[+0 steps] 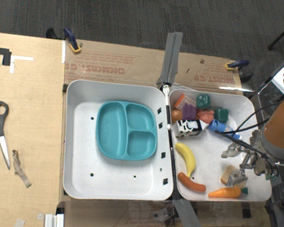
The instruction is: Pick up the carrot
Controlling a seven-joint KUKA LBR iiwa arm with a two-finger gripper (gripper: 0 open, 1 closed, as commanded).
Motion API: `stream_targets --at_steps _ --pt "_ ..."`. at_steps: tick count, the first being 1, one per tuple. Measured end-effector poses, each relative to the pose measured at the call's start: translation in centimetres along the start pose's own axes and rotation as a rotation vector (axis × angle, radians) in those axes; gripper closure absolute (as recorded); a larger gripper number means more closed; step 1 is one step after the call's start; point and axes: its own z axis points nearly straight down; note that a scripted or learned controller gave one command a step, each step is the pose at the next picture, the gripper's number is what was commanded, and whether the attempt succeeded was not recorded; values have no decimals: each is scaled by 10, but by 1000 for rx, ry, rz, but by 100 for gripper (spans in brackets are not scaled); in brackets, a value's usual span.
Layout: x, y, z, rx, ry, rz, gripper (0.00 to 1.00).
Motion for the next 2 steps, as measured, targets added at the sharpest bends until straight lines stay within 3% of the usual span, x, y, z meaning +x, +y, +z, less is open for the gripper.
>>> stream_targets --at_steps 1,2 --pt "10 15 15 2 -16 169 0" --pt "9 37 14 6 -22 -236 0"
